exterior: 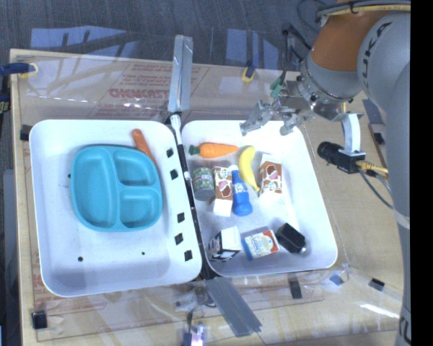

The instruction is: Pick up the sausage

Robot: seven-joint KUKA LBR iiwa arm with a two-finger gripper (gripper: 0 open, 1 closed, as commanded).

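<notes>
The sausage [140,142] is a small orange-brown piece lying in the left bin [50,262], against the top right corner of a blue divided plate [117,187]. My gripper [270,124] hovers over the far rim of the right bin [319,215], well to the right of the sausage. Its two fingers are spread apart, open, with nothing between them.
The right bin holds a carrot [218,150], a banana [247,166], a blue bottle [239,195], several small cartons and a black block [291,238]. A divider ridge [184,200] separates the bins. A metal bar [180,74] stands behind them.
</notes>
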